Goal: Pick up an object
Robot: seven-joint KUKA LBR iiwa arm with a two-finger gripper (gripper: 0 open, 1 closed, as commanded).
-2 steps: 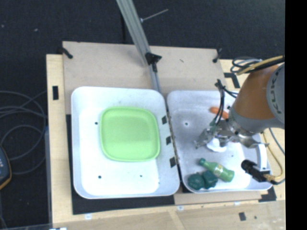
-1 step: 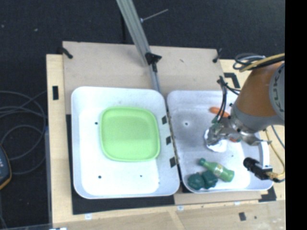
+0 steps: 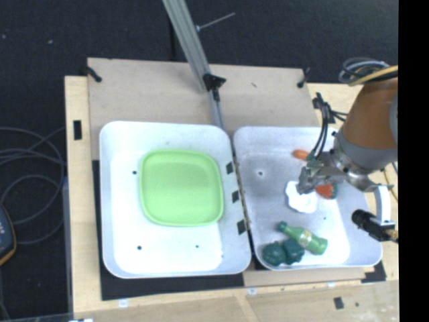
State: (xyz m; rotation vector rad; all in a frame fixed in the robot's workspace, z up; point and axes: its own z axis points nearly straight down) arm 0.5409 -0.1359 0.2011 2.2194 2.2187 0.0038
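Observation:
My gripper (image 3: pixel 309 184) hangs low over the right bin (image 3: pixel 268 154), just above a white crumpled object (image 3: pixel 301 200). An orange-red object shows in two bits beside the wrist, one at the upper left (image 3: pixel 301 155) and one at the right (image 3: pixel 326 192). Near the bin's front edge lies a green bottle (image 3: pixel 305 237) on its side. A dark teal lump (image 3: pixel 282 252) sits next to it at the front. The arm's body hides the fingertips.
The left bin (image 3: pixel 117 180) holds a light green square plate (image 3: pixel 181 187). A grey metal pole (image 3: pixel 191 39) slants up from the divider between the bins. Cables lie on the floor at far left.

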